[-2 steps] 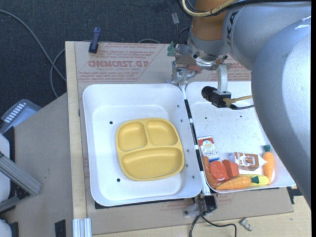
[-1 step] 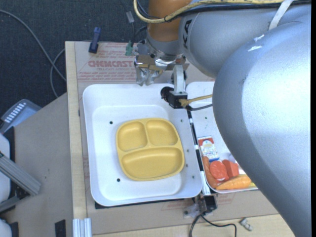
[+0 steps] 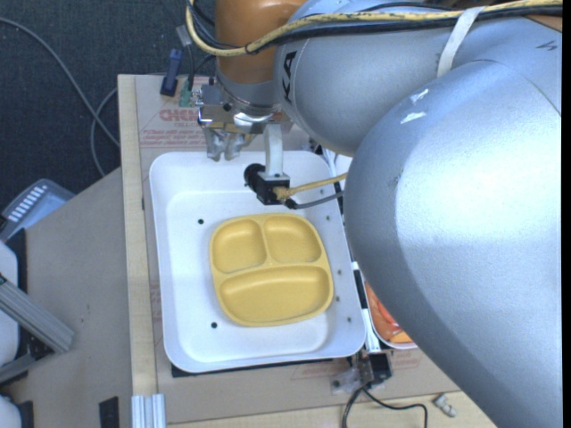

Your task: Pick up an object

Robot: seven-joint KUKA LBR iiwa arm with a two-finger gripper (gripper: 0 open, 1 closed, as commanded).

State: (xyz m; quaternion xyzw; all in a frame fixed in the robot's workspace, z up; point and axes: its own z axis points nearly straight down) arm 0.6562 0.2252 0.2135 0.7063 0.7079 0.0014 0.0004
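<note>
A yellow divided plate [image 3: 270, 269] with three compartments lies flat in the middle of the left white bin [image 3: 183, 239]. My gripper [image 3: 223, 147] hangs over the bin's back edge, up and to the left of the plate and apart from it. Its two fingers point down with a small gap between them, open, and nothing is held there. The grey arm with its orange band reaches in from the right and hides most of the right bin.
An orange-and-white object [image 3: 385, 317] peeks out from under the arm in the right bin. Bare white floor surrounds the plate in the left bin. A wooden bench edge [image 3: 134, 239] runs along the left.
</note>
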